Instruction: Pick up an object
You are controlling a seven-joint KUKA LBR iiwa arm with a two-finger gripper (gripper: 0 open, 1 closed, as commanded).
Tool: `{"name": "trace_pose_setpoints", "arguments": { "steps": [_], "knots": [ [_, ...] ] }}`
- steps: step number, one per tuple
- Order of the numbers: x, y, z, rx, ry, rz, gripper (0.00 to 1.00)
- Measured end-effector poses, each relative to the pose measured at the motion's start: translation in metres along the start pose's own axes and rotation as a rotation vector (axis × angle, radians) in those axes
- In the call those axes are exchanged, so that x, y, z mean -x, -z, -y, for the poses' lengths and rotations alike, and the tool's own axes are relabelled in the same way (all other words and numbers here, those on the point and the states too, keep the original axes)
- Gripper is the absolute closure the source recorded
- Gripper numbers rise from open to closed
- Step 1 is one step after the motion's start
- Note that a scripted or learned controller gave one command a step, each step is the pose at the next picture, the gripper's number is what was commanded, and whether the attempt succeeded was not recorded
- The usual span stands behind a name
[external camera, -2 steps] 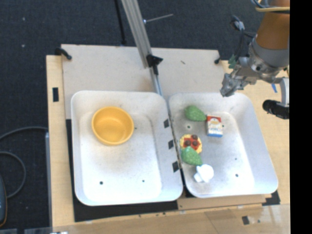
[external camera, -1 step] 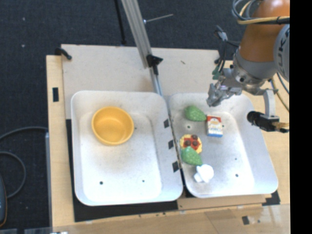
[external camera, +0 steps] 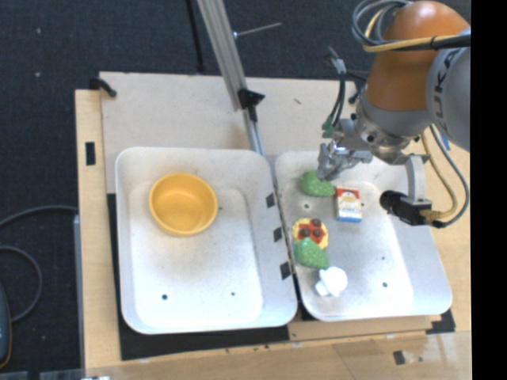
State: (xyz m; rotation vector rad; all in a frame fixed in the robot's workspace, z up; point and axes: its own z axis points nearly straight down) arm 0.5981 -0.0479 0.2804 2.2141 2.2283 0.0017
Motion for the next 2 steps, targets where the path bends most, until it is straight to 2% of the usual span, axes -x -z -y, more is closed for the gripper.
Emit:
{"name": "trace_pose_setpoints", "arguments": {
  "steps": [2],
  "knots": [
    [-0.099, -0.002, 0.024, -0.001, -0.003, 0.000, 1.00]
  ]
}}
